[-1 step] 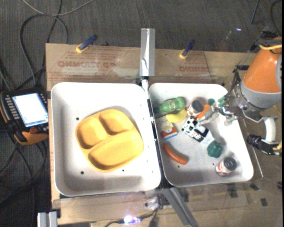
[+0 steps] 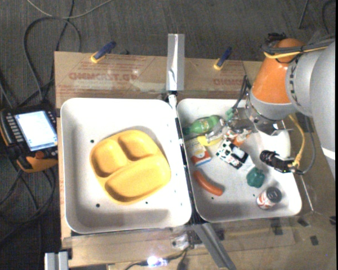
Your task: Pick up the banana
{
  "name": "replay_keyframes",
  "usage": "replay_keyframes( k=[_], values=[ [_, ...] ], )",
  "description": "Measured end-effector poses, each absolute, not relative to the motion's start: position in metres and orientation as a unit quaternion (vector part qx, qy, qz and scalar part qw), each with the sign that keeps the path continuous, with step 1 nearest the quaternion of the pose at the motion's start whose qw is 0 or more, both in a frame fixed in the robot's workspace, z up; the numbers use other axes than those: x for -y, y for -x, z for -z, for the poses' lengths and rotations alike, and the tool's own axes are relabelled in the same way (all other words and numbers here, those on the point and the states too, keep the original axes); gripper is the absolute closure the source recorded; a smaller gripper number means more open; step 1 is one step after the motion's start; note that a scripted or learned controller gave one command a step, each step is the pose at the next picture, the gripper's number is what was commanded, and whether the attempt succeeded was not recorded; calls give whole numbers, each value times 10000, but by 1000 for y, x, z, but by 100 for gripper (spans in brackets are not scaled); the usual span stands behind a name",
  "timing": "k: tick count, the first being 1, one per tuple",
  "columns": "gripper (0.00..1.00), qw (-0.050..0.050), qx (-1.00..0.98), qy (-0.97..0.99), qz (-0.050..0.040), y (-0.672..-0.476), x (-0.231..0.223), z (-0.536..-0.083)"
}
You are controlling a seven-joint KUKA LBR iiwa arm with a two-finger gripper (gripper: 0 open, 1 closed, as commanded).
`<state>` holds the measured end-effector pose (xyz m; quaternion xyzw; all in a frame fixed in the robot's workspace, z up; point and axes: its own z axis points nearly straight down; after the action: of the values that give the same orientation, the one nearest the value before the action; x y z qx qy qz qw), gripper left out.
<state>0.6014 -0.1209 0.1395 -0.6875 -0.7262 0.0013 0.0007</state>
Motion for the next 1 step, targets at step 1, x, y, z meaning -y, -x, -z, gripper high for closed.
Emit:
replay_keyframes(
  k=[1],
  values=[
    [100,15,7269,6868,-13,-601,119,-148]
  ],
)
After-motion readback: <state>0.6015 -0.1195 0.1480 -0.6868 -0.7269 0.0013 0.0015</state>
